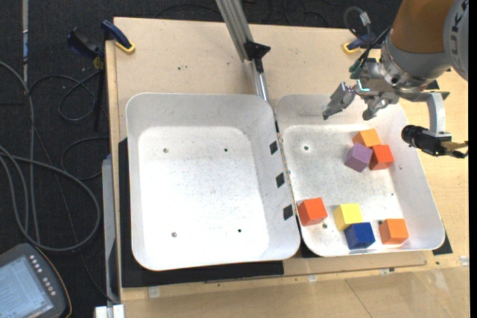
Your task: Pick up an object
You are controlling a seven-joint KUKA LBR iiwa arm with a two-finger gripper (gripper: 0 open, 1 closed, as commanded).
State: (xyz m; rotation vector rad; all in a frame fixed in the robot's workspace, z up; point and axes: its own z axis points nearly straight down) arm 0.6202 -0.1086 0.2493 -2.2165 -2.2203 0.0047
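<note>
Blue block (360, 235) sits at the right bin's (417, 182) near edge beside yellow (346, 216) and orange blocks (393, 231). Above the far end, the pincer (350, 107) hangs spread open, gripping nothing.

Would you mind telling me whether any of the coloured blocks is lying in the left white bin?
No, the blocks, such as the small purple cube and blue cube, all lie in the right shallow white bin.

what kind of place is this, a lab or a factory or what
Most likely a robotics lab bench set up for grasping trials. A robot arm hangs over two shallow white bins, one scattered with small coloured blocks. The plywood bench is held by clamps, with loose cables on the floor.
</note>
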